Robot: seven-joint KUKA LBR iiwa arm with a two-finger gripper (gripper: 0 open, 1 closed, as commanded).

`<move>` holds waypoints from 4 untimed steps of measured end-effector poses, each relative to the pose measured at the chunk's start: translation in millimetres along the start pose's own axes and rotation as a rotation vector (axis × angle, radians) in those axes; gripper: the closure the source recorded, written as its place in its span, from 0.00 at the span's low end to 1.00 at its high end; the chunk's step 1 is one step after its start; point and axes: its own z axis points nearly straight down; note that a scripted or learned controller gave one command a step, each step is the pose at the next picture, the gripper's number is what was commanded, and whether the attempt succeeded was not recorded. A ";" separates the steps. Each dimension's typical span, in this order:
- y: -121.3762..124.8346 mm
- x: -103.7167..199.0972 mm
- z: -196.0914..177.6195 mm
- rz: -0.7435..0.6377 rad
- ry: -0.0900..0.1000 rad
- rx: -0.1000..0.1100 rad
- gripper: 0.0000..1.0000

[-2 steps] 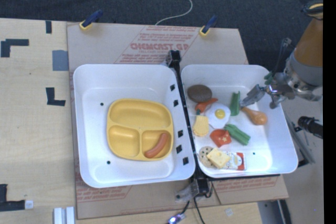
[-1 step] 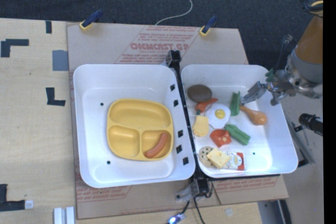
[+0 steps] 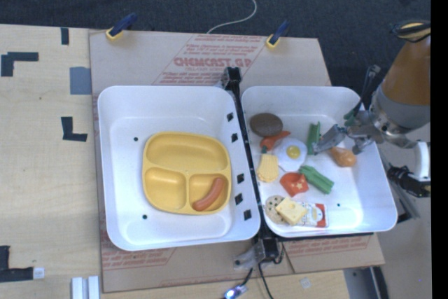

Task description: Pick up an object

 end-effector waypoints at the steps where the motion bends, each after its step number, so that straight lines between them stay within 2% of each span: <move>1: -2.2 4.7 44.4 -0.001 0.001 0.001 0.00; 2: -2.8 6.1 98.2 -0.001 0.000 -0.001 0.00; 3: -1.9 6.0 85.0 -0.001 0.000 -0.003 1.00; 4: 0.3 12.5 41.3 -0.001 0.000 -0.007 1.00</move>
